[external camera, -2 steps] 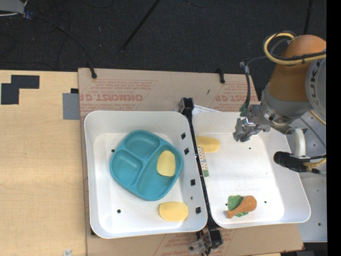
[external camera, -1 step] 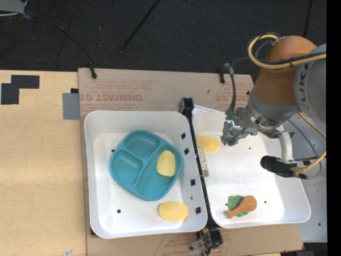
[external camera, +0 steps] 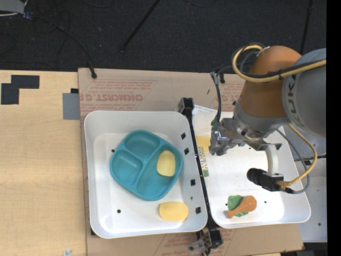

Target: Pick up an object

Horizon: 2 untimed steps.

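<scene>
Camera view: nothing is lifted yet; the gripper (external camera: 217,145) hangs low at the right bin's (external camera: 298,209) left side by a yellow piece (external camera: 202,142), its grasp state impossible to tell. Right bin also holds a toy carrot (external camera: 241,205). Left bin (external camera: 101,159) holds a teal plate (external camera: 137,164) bearing a yellow lump (external camera: 166,164), with another yellow lump (external camera: 173,211) beside the plate.

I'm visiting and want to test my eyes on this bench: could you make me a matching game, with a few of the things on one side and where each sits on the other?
Things:
1. teal divided plate
2. yellow piece on the plate
3. second yellow piece
4. orange and green toy

Places:
A. floor of the left bin, near its front edge, off the plate
B. right bin, front part
C. middle of the left bin
D. in one compartment of the plate, on its right side

Pairs: 1-C, 2-D, 3-A, 4-B
</scene>
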### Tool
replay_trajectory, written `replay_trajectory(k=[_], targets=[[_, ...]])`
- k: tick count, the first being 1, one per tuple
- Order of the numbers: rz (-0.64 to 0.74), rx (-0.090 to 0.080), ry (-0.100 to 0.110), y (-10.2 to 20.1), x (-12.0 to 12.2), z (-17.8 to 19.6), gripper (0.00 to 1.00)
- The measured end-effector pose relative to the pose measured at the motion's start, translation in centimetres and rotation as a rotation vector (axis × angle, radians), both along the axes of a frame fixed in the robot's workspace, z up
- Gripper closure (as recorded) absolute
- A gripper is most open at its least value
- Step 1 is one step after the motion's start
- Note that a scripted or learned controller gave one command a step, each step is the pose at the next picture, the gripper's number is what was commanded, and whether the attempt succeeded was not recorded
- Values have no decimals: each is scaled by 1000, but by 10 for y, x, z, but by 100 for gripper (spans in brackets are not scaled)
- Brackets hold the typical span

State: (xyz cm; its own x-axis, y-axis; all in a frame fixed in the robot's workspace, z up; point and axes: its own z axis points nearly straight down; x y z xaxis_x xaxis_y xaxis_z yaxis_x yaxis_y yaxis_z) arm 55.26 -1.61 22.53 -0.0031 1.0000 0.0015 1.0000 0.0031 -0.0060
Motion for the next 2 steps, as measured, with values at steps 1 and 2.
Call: replay_trajectory(k=[1, 2], targets=[[2, 1, 0, 59, -15, -6, 100], [1, 0, 1, 99, -38, -5, 100]])
